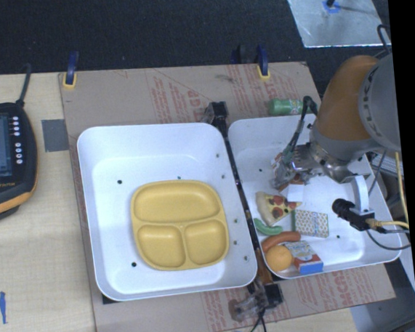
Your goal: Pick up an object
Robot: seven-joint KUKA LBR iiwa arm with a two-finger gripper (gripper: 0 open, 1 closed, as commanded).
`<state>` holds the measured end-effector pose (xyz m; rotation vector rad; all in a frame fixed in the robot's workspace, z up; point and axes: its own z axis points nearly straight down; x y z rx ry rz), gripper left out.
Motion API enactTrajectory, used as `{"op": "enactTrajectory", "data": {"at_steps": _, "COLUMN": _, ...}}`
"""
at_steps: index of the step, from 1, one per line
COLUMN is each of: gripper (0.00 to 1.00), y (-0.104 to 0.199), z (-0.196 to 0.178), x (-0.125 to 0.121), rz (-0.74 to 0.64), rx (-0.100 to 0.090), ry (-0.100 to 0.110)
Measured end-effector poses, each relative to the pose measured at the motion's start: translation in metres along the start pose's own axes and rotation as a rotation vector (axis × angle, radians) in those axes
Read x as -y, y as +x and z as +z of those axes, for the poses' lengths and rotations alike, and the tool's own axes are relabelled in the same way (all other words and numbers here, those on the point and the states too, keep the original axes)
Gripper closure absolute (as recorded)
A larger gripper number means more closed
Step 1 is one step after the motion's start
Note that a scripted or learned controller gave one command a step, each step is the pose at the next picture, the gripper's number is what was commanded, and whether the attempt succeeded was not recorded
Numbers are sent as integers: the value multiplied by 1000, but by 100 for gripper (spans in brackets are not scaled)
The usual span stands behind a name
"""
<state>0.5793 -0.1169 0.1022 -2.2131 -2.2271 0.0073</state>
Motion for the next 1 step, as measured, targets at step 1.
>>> {"op": "enactTrajectory", "data": {"at_steps": 1, "gripper": 100, "y": 45, "z": -90, "x": -10, "rz": 2, "rx": -3, "ry": -3}}
